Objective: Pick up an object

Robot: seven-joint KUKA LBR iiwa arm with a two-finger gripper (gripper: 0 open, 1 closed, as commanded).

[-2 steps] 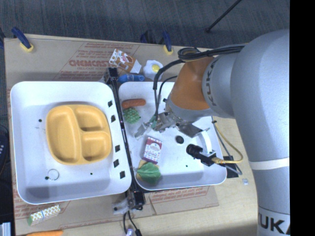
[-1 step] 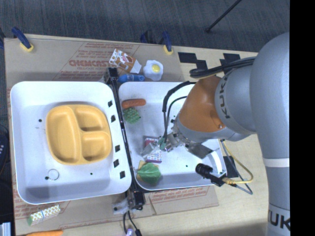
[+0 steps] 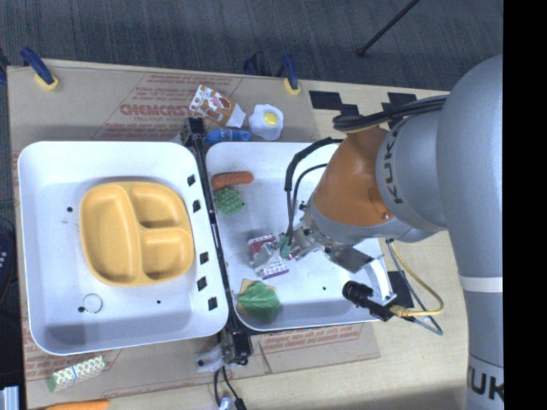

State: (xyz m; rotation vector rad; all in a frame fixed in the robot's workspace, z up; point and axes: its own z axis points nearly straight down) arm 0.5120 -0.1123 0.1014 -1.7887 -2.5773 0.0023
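Observation:
The right bin holds a hot dog near its back left corner. Below it lies a green leafy toy. A red and white packet lies in the middle, and a green lettuce-like piece rests at the front left corner. My gripper reaches down into this bin from the right, right beside the red and white packet, with its tip touching or just over the packet's right edge. The orange wrist band hides most of the fingers.
The left bin holds a yellow sectioned tray. Behind the bins lie a small printed carton, a blue piece and a fried egg toy. A wrapped candy lies on the cardboard in front.

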